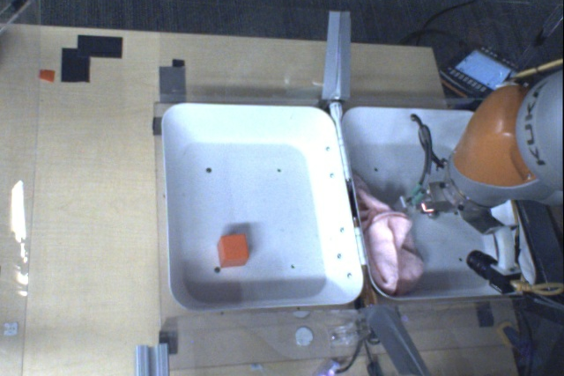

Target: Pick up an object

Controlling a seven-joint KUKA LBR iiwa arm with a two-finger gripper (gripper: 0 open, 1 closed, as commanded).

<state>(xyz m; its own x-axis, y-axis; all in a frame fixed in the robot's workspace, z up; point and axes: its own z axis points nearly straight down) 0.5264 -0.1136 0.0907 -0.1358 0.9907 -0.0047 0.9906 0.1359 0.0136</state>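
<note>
A pink soft cloth-like object (389,244) lies crumpled against the left wall of the right bin (388,136). My gripper (426,203) hangs low in that bin, just to the right of the pink object's upper part, under the arm's orange band (496,147). I see nothing clearly between the gripper's tips. An orange block (233,250) rests on the floor of the left bin (238,123), near its front left.
A grey metal post (337,57) stands behind the seam between the bins. Black flat shapes (89,55) and a small orange piece (47,76) lie on the bench at the far left. A device with a blue screen (483,67) sits at the back right.
</note>
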